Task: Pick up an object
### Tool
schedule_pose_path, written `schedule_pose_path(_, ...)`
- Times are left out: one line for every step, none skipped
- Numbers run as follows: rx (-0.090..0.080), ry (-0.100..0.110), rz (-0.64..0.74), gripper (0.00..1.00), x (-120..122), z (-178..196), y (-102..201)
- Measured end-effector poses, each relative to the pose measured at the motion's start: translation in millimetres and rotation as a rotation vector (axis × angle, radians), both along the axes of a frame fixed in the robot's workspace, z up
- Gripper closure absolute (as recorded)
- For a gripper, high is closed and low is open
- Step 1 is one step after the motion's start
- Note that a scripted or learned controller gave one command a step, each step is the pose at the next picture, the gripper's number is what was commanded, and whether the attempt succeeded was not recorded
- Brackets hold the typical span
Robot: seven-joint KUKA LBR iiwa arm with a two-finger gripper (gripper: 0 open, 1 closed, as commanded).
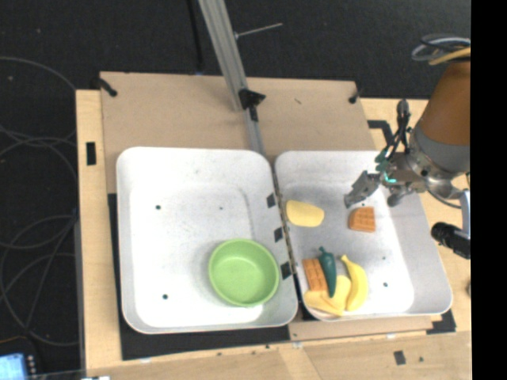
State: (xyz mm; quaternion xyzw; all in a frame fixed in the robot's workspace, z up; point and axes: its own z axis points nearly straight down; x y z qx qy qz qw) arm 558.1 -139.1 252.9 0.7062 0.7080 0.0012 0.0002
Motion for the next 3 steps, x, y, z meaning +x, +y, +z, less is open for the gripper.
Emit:
schedule_pose_path(-0.003,0.008,-0.004,0.00,-3,-62,-6)
schedule_pose_path(-0.004,0.006,-0.004,0.00,-5,-105,-9)
schedule_pose_path(-0.004,0.002,-0.004,0.00,-5,-154,-10)
